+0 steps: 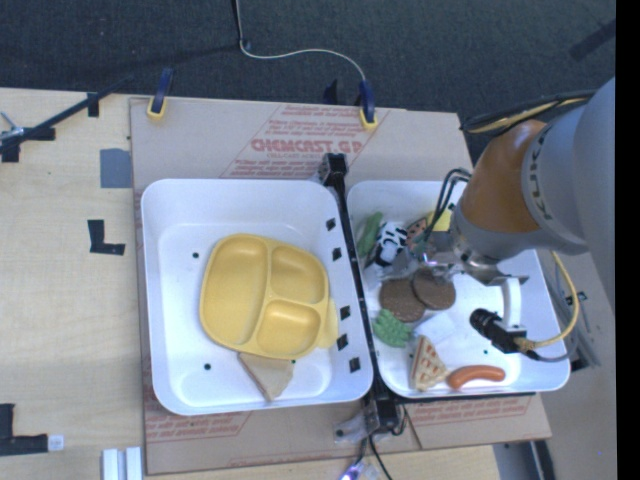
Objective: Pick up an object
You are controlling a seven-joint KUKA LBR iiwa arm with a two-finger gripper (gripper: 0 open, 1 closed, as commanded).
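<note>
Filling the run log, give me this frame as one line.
arm: over right bin | end effector: above brown discs | grasp: unconfirmed | left bin: yellow divided plate

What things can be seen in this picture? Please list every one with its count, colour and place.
bins: 2, white, side by side on the bench
divided plate: 1, yellow, left bin
flat wedge: 1, tan, left bin, partly under the plate
round discs: 2, brown, right bin, overlapping
leafy piece: 1, green, right bin, below the discs
long pod: 1, green, right bin, top left
black-and-white toy: 1, right bin, beside the pod
waffle wedge: 1, tan, right bin, bottom
sausage: 1, orange-red, right bin, bottom
clamps: 2, blue and yellow, board's far edge
arm: 1, grey and orange, over the right bin
</note>
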